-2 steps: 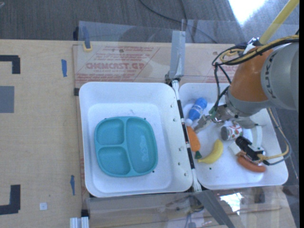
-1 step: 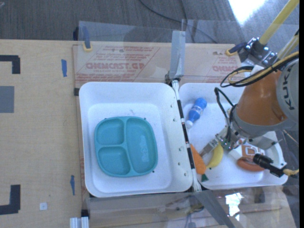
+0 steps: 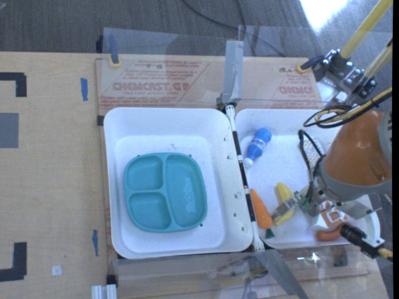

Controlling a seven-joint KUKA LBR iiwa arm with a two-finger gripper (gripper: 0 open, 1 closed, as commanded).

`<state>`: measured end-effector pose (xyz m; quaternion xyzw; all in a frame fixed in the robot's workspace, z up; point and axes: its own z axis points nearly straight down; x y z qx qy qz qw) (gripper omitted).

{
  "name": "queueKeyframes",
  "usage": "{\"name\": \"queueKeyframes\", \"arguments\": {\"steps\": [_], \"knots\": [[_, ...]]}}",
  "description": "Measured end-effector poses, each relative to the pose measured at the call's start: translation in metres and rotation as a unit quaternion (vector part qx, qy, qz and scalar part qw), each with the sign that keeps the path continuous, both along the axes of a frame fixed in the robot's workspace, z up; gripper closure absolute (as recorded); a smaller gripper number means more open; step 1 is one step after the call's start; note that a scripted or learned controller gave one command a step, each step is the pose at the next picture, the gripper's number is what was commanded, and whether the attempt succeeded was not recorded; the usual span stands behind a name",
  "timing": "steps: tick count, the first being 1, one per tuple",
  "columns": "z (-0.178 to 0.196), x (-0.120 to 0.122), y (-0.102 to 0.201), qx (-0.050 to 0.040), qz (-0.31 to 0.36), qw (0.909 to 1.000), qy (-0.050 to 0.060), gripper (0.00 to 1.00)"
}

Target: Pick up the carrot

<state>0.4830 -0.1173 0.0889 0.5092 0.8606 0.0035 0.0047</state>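
The gripper (image 3: pixel 292 208), whose opening I cannot tell from here, sits low over the banana (image 3: pixel 284 199) in the right bin (image 3: pixel 293 242), near the carrot (image 3: pixel 261 210) by the left wall, so it may grab the wrong item.

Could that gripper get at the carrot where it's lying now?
Probably yes, though awkwardly. The carrot lies uncovered, but tight against the left wall of the right bin. The gripper sits just to its right, over the banana.
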Motion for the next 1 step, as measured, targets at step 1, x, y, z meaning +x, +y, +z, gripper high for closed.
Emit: {"name": "queueKeyframes", "arguments": {"steps": [1], "knots": [[0.1068, 0.0653, 0.0355, -0.0012, 0.03, 0.9996, 0.004, 0.0]]}}
